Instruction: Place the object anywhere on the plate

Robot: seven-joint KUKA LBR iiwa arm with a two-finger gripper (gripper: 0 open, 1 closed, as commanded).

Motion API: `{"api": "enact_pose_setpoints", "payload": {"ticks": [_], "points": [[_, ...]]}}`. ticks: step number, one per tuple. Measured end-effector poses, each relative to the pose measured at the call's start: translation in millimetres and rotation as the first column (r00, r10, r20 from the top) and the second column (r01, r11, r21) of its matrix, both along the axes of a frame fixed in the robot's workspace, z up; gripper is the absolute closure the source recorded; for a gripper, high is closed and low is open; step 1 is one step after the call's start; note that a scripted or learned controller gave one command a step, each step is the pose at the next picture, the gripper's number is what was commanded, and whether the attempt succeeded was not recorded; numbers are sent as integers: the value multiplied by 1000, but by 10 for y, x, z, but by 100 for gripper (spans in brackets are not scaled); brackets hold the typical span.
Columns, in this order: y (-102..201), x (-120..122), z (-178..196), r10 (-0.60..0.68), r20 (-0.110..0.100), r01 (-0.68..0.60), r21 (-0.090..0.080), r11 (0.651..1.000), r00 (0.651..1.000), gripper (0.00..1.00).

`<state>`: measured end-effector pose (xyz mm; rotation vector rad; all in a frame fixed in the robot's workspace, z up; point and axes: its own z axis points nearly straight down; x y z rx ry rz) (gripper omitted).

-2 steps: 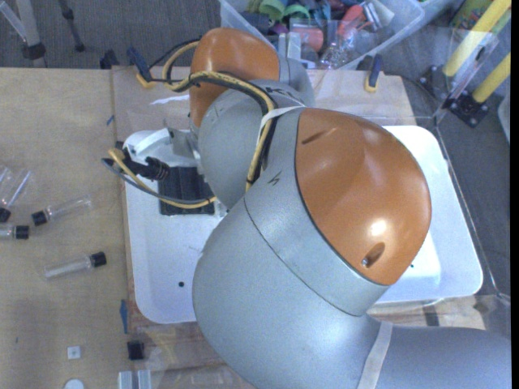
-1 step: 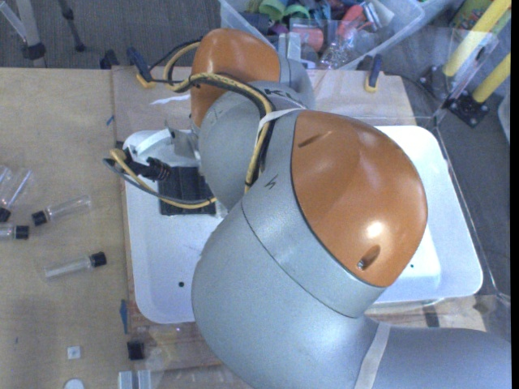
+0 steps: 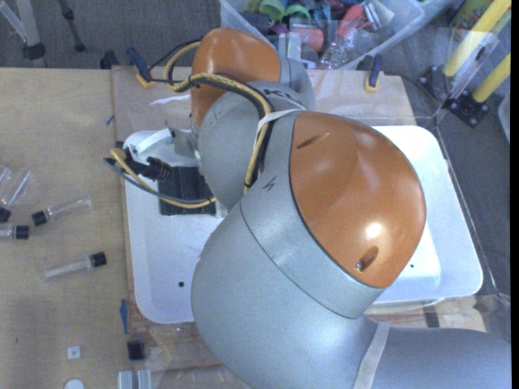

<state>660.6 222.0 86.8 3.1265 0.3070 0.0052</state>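
My grey and orange arm (image 3: 324, 217) stretches across both bins and covers most of them. Its wrist reaches down into the far left corner of the left bin (image 3: 154, 282), and the gripper (image 3: 174, 143) is largely hidden behind the wrist. A curved white edge (image 3: 146, 143) shows beside the gripper; it may be the plate's rim, but I cannot tell. No loose object is visible on the bare bin floor.
The right bin (image 3: 454, 241) shows only its right side. A clear tub of colourful toys (image 3: 324, 10) stands behind the bins. Several small clear vials (image 3: 73, 262) lie on the wooden bench to the left. Blue clamps (image 3: 138, 63) hold the board's far edge.
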Motion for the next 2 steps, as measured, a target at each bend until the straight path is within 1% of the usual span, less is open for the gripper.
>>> {"api": "enact_pose_setpoints", "payload": {"ticks": [1,2], "points": [[-10,-14,19,476,-6,-476,-5,879,879,0],[32,-423,18,111,2,-111,3,994,994,0]]}}
